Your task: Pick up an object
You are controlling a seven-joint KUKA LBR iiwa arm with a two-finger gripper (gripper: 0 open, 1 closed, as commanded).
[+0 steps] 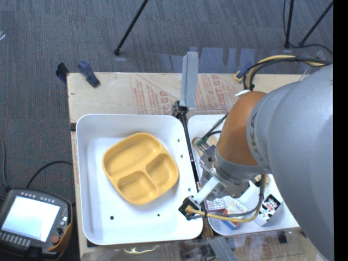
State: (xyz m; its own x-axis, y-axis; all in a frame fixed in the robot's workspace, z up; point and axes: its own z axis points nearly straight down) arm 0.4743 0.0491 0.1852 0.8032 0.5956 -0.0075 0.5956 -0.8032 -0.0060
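Camera view: arm [288,135] over right bin [202,123]

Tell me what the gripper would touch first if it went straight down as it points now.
Most likely the small packets in the right bin, just below the gripper. The arm covers much of that spot, so depth is uncertain. The yellow tray lies off this line.

On the bench [125,91], side by side, left bin [87,145] and right bin [209,118]. At the left bin's middle, a plate [140,167]. Along the right bin's near edge, small packets [223,204]. At the bench's far left corner, a clamp [87,73].
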